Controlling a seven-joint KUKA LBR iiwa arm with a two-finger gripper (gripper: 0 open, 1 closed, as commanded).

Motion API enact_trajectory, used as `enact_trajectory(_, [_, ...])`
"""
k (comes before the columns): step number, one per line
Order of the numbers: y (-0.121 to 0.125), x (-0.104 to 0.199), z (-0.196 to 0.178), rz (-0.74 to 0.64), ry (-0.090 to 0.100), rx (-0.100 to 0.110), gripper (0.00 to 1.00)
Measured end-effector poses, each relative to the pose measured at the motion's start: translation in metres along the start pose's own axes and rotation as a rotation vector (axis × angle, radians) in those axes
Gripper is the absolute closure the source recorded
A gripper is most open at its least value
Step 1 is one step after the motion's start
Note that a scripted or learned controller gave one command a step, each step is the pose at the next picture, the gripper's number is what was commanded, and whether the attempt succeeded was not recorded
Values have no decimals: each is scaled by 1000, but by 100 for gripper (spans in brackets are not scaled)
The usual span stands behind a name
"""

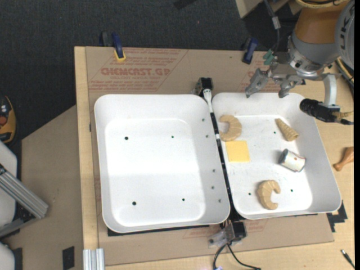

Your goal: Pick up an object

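My gripper [270, 89] hangs above the far rim of the right bin [323, 179], its two fingers spread apart with nothing between them. In that bin lie a curved tan croissant [230, 127] near the left wall, a flat yellow square [238, 151] just below it, a tan cone [287, 129] toward the right, a small white cylinder [292, 160] on its side, and a second tan croissant [268, 194] near the front. All of them lie nearer the camera than the gripper, untouched.
The left bin [112, 196] sits beside the right one, joined along a black hinge strip [218, 151]. Blue clamps [117, 45] hold the cardboard base at the back. An orange object [343, 161] lies outside the right bin's right edge.
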State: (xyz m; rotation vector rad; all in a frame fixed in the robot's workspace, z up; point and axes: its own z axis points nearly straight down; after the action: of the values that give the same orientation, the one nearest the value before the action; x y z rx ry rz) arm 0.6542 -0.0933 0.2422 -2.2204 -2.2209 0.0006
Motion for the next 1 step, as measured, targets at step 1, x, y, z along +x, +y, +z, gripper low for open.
enact_trajectory(1, [-77, 73, 62, -6, 4, 12, 0])
